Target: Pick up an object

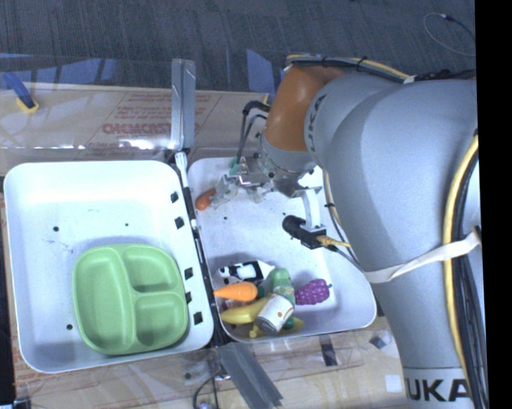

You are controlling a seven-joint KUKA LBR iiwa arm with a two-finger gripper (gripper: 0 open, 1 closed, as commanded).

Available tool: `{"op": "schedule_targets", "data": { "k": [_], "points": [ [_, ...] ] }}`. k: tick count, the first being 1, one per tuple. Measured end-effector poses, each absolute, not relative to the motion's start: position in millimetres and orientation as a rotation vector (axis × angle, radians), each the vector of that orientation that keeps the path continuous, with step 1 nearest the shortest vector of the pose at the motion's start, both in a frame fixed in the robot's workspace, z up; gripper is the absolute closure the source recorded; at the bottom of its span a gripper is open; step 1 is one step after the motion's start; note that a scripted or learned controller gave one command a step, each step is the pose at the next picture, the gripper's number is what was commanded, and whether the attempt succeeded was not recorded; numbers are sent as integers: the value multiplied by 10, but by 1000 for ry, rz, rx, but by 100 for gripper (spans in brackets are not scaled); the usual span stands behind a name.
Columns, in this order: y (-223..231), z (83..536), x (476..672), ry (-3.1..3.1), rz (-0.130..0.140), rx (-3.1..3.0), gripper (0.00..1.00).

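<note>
Camera view has the arm (380,153) reaching in from the right and bent low over the far end of the right bin (360,309), its jaws (238,182) down near the bin's back wall; whether they are released or clenched I cannot tell, as the wrist hardware hides them. Just left of the jaws lies a small orange object (205,199) against the bin's divider side, and the low reach suggests this is the target. Well toward the near end from the jaws, toys are heaped in the bin's front corner: a black-and-white piece (241,271), a carrot (235,291), a banana (243,313), a small can (275,313), a green bottle (282,282) and purple grapes (312,291). Left of the jaws, across the divider, the left bin (38,207) holds a green divided tray (129,298) with nothing in its compartments
</note>
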State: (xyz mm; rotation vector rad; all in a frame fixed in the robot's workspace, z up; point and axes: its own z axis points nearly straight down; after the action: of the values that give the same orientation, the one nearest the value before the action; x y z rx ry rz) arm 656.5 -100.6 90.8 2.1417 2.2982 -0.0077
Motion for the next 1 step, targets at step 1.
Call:
{"op": "schedule_targets", "data": {
  "k": [1],
  "points": [
    [-988, 988, 6570, 2307, -8, 2136, 100]
  ]
}}
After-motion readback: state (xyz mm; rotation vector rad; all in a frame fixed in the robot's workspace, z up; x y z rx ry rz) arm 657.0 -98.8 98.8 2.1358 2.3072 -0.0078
